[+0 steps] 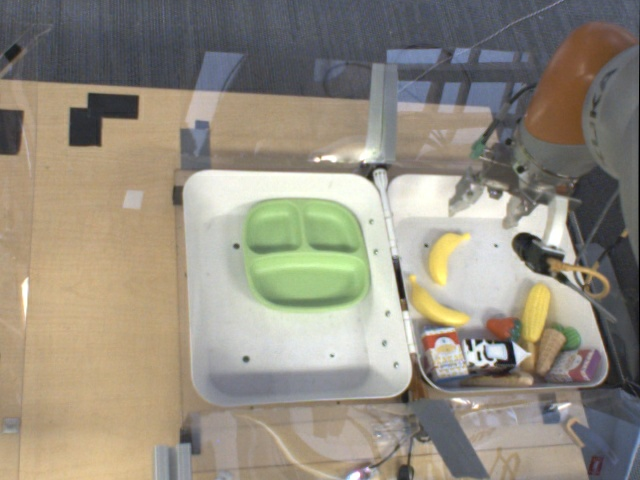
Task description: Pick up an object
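My gripper (488, 204) hangs over the far end of the right bin (400, 230), its two fingers spread apart and open, with nothing between them. A yellow banana (447, 255) lies just in front of it, and a second banana (437, 306) lies closer to the bin's left wall. An ear of corn (537, 311) sits to the right. Packed along the near edge are a small carton (443, 353), a black-and-white item (495, 352), an ice cream cone (550, 348), a red piece (503, 326), a green piece (570, 336) and a pink box (576, 366).
A green divided plate (303, 251) lies in the middle of the left bin (215, 298). A metal divider (383, 133) stands between the bins at the back. The far part of the right bin's floor, below the gripper, is bare.
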